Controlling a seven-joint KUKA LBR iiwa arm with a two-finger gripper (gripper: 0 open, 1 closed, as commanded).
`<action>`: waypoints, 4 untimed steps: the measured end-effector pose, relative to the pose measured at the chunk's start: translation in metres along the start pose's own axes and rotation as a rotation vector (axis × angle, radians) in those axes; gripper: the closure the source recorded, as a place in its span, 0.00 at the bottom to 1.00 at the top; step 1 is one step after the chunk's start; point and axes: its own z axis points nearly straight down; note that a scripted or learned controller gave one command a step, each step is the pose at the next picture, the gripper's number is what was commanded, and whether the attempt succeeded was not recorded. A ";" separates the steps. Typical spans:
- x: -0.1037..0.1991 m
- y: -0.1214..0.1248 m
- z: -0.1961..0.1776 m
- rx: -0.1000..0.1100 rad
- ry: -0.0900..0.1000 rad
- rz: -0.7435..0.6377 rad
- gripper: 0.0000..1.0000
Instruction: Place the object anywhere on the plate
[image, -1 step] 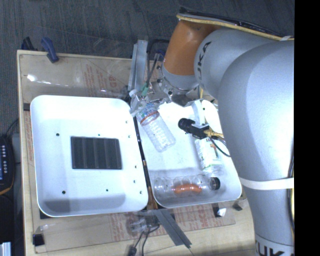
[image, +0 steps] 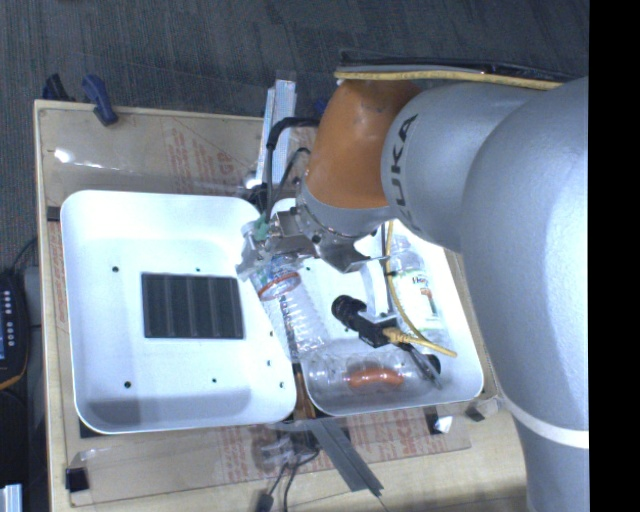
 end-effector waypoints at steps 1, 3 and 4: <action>-0.001 0.000 -0.009 0.003 0.000 -0.001 1.00; 0.051 0.024 0.033 0.002 0.001 -0.367 1.00; 0.006 0.042 0.014 -0.001 0.000 -0.404 1.00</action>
